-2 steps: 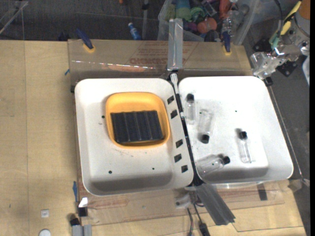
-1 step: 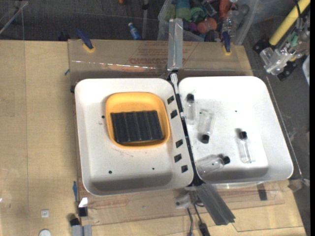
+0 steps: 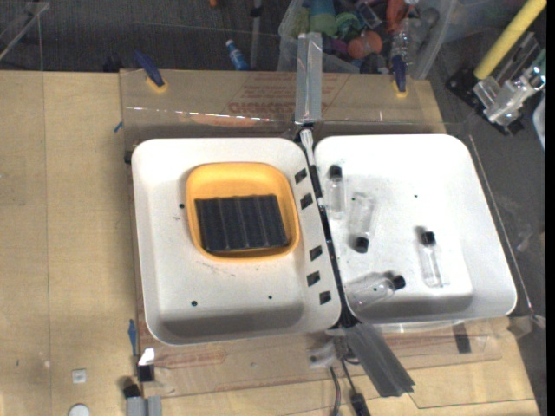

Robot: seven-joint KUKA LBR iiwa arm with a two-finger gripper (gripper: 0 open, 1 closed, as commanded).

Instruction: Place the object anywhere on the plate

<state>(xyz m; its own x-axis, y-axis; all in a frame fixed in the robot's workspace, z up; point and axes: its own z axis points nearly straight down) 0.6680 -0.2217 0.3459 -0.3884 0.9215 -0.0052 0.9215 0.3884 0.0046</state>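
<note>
An orange-yellow plate [image 3: 201, 187] with rounded corners lies in the left bin [image 3: 165, 284]. A black ribbed rectangular object [image 3: 241, 222] rests flat on the plate and covers most of its middle. In the right bin [image 3: 451, 172] several clear vials with black caps lie loose: one near the divider [image 3: 335, 187], one just right of it [image 3: 360, 221], one toward the right side [image 3: 428, 256] and one at the front [image 3: 377, 286].
A black divider strip [image 3: 314, 232] runs between the two bins. A clear tub of colourful toys [image 3: 364, 11] stands behind the bench. A metal fixture [image 3: 507, 94] and a yellow tube [image 3: 519, 24] sit off the bench at the top right.
</note>
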